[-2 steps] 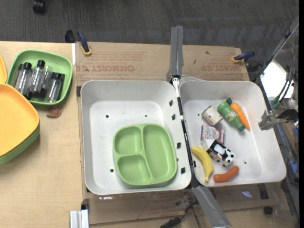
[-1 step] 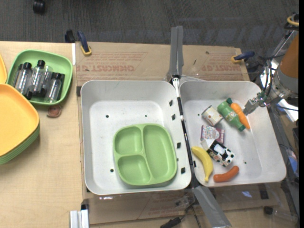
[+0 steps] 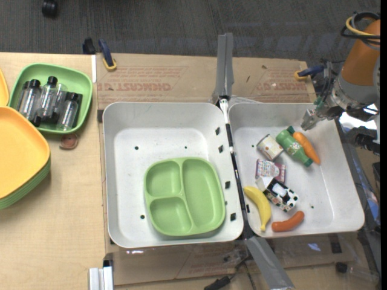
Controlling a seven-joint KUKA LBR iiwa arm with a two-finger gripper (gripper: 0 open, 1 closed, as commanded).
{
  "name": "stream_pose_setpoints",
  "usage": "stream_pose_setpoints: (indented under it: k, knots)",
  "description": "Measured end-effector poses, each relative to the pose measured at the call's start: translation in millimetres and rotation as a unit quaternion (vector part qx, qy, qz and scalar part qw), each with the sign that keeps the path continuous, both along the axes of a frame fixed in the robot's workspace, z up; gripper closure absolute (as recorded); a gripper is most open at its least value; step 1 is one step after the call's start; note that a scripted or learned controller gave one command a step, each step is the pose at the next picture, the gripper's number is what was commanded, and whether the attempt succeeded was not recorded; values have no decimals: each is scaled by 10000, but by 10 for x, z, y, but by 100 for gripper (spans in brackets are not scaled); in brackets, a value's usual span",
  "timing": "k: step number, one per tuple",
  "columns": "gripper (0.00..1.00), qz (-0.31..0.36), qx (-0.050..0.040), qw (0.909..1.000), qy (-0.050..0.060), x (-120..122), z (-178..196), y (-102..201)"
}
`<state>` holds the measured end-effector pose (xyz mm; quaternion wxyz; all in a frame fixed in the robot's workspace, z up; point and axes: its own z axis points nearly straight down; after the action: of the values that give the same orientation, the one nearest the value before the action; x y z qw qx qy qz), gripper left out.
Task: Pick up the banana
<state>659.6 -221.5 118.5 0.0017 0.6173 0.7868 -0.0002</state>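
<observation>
Bins: 2 shallow white bins side by side, the left bin [image 3: 121, 162] and the right bin [image 3: 338, 186], meeting at a central divider.
Banana: 1 yellow banana [image 3: 259, 205], lying in the right bin near its front-left corner, close to the divider, curved with 1 end pointing toward the front wall.
Other things in the right bin: 1 orange-red sausage-shaped toy [image 3: 288, 222] just right of the banana's lower end; 1 black-and-white patterned item [image 3: 283, 195] just beside the banana's upper part; 1 pink and white packet [image 3: 270, 170] behind that; 1 small beige block [image 3: 269, 147]; 1 green bottle [image 3: 291, 145]; 1 carrot [image 3: 307, 148] touching the bottle's right side.
Left bin: 1 green divided tray [image 3: 183, 196] with 3 compartments.
Arm: 1 grey arm with an orange band [image 3: 361, 59], reaching in from the right.
Gripper: 1 gripper [image 3: 309, 121] above the rear right part of the right bin, well apart from the banana, nothing visibly between its parts; its opening is too small and blurred to judge.
Off the bins, left: 1 green dish [image 3: 36, 77] holding about 4 dark-capped clear bottles [image 3: 49, 101]; a stack of orange plates [image 3: 21, 156], cut off by the left edge, count unclear.
Cardboard: 1 sheet [image 3: 157, 80] behind the bins, printing upside down.
</observation>
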Motion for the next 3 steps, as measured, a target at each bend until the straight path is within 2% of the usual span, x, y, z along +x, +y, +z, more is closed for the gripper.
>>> stream_pose_setpoints:
  k: [1,2,3]
  knots:
    - [100,1051,5,9945,6,-397,-258,-9]
    - [100,-907,1,9959,-1,-232,185,-7]
    - [100,-2618,3,9651,5,-6,339,47]
